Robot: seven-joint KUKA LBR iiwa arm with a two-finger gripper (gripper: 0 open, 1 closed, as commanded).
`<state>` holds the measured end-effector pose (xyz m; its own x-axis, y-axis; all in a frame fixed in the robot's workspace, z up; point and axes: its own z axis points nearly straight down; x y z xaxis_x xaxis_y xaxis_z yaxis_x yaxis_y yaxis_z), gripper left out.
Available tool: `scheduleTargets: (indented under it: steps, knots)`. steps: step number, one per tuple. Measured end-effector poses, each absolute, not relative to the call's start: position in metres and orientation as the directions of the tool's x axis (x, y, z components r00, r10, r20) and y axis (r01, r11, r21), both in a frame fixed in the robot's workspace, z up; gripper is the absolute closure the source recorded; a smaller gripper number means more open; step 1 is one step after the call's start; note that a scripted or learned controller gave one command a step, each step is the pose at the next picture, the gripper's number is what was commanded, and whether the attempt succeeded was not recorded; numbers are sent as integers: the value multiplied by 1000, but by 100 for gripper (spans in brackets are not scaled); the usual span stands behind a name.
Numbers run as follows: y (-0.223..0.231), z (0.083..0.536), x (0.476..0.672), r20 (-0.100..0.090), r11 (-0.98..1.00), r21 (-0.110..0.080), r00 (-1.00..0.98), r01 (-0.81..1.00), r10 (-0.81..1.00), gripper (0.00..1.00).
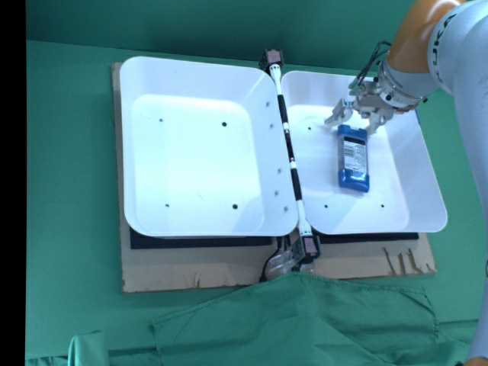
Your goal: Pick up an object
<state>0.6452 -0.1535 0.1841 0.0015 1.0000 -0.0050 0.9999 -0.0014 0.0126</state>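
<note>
gripper (355,119) hangs over the far part of the right bin (415,197), its two fingers spread apart with nothing between them; one fingertip points left, the other reaches down just beside the far end of the blue packet (354,158). that packet lies flat on the right bin's floor, long side running far to near, with a white label and a barcode on its upper face; the print is too small to read. the left bin (152,204) shows a bare white floor with a few dark holes. a black-and-white rod (288,145) runs along the seam where the two bins meet. both bins sit on brown cardboard (152,277) over green cloth (69,204); rumpled green fabric (305,319) lies at the near edge.
</note>
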Motion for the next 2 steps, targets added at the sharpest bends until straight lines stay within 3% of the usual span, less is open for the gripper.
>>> scheduleTargets:
  steps: [1, 2]
  knots:
    - [-157, 184, 664, -4, -1, 12, 1, 1000, 1000, 0]
    - [-136, 185, 642, -6, -2, 14, 2, 1000, 1000, 0]
